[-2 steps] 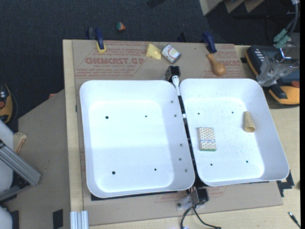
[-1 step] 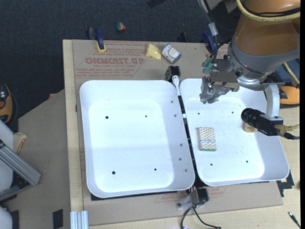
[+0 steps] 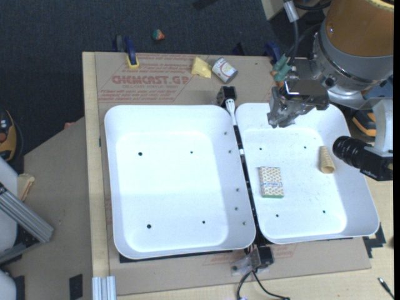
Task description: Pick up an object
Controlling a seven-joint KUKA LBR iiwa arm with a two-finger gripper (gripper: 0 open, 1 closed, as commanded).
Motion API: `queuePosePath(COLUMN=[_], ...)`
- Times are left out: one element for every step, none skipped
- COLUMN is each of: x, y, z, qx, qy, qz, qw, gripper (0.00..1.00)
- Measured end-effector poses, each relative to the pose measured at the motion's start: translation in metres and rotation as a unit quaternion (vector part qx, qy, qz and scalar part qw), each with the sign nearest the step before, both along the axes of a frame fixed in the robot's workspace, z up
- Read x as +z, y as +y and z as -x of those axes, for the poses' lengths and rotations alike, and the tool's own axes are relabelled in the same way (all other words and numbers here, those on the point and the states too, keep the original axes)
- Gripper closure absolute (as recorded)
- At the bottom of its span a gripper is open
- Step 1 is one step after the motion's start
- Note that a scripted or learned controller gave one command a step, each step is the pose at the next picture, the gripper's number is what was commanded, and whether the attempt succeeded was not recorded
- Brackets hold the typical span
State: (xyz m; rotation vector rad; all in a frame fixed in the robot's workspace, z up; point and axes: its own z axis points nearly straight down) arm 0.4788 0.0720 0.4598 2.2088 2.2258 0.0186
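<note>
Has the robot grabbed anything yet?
Not yet. Done: the gripper has reached the right bin, near its back edge. In hand: nothing seen between its fingers. Left: the patterned packet and the small tan roll both lie in that bin, unpicked.

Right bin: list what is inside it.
The right bin holds a small patterned box near its middle and a tan cork-like piece toward its right side. The gripper hangs over the far left corner and covers the floor there.
</note>
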Motion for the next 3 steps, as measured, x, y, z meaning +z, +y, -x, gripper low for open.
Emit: queuePosePath(x=[-0.097, -0.237, -0.046], y=[0.069, 0.119, 0.133], z=[-0.012, 0.003, -0.002], qx=[0.000, -0.002, -0.002], qy=[0.012, 0.014, -0.003], qz=[0.0029, 0.0040, -0.0022], qw=[0.9999, 0.9999, 1.0000], gripper=[1.00, 1.00, 1.00])
